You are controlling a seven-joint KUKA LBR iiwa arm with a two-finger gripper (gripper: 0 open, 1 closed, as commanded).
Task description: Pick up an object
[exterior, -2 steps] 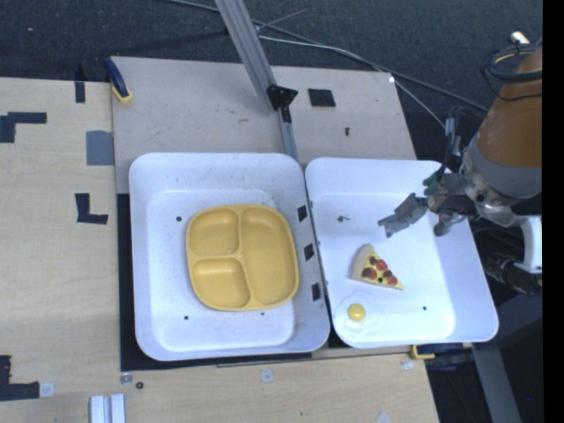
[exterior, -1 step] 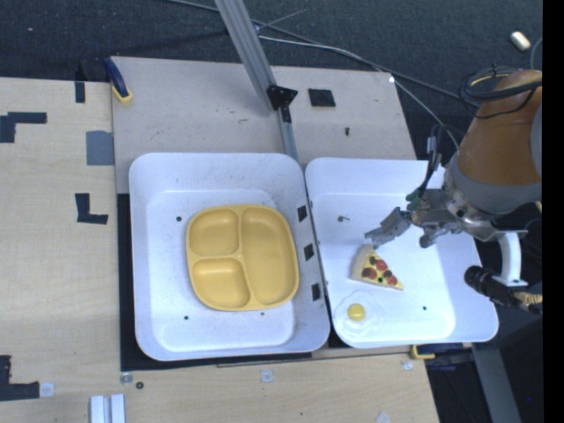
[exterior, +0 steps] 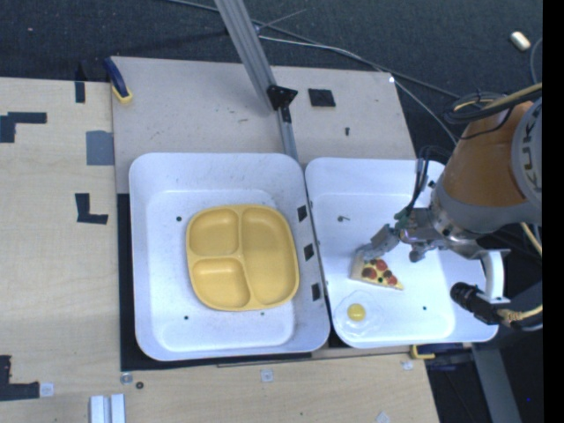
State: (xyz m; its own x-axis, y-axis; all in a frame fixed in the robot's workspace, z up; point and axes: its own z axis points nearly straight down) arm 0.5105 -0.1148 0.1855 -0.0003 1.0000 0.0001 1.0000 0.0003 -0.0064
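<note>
Fixed overhead cam, slanted view. Two shallow white bins side by side on a wooden bench.

Left bin [exterior: 150, 236]: holds one yellow divided plate [exterior: 241, 257], three compartments, lying flat near bin centre.

Right bin [exterior: 352, 179]: toy pizza slice [exterior: 378, 273], triangular, pale crust w/ red and dark toppings, lying flat about mid-bin. Small yellow round piece [exterior: 356, 312] sits below it, nearer the front edge, apart from the slice.

Arm [exterior: 493, 166] enters from the right, grey w/ orange band; part of the white lettering "KU" reads on the orange section at frame edge, rest cut off. Gripper [exterior: 381, 247] is low over the right bin, directly at the upper edge of the pizza slice; looks to be touching or just above it, can't say which. Finger spacing not resolvable from this angle, so can't tell if apart or together. Slice isn't visibly between fingers.

Other: grey metal bar [exterior: 251, 47] slants down from the top toward the gap between bins. Blue-yellow clamp [exterior: 117, 80] at bench's upper left corner. Dark tape patches [exterior: 322, 98] on bench surface. No labels legible on bins or objects.
</note>
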